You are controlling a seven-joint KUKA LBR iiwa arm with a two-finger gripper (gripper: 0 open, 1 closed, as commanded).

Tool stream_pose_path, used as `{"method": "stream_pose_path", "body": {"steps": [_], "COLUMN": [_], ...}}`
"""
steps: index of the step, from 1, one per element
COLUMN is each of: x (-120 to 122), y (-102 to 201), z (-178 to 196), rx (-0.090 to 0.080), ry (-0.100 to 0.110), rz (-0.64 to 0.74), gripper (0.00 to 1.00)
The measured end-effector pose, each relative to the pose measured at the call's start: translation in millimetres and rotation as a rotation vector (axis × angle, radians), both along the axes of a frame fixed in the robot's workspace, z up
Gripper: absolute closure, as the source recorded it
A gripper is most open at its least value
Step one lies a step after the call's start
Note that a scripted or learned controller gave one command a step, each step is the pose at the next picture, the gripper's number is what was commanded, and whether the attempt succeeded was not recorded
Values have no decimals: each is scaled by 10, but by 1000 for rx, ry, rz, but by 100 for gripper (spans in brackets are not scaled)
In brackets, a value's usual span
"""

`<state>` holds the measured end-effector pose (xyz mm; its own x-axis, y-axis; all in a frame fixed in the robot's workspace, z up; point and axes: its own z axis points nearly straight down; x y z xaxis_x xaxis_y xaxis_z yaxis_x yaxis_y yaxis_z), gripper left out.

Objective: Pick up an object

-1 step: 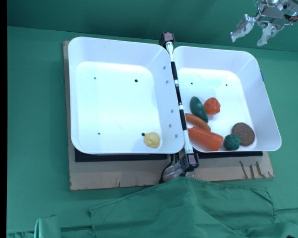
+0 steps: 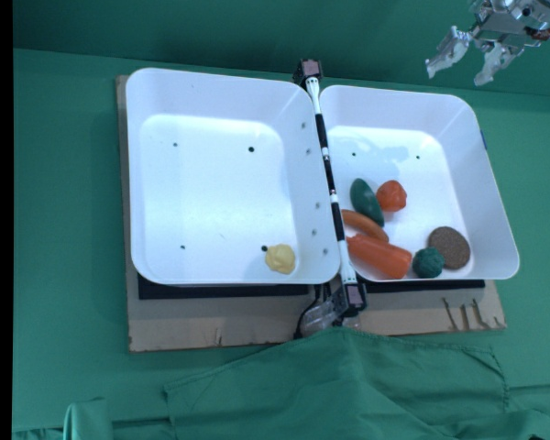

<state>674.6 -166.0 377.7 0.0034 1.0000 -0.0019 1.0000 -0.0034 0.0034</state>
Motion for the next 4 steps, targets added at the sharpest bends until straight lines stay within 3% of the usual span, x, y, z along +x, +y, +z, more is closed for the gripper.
{"method": "stream_pose_path", "body": {"steps": [1, 2, 3, 4], "x": [-162, -876, -1241, -1510], "y": [138, 124, 145, 257], "z": [-1010, -1761, -1919, -1914], "rx": [2, 2, -5, -7], "ry": [10, 11, -19, -21], "rz": [-1, -3, -1, -2], "gripper": [0, 0, 0, 0]}}
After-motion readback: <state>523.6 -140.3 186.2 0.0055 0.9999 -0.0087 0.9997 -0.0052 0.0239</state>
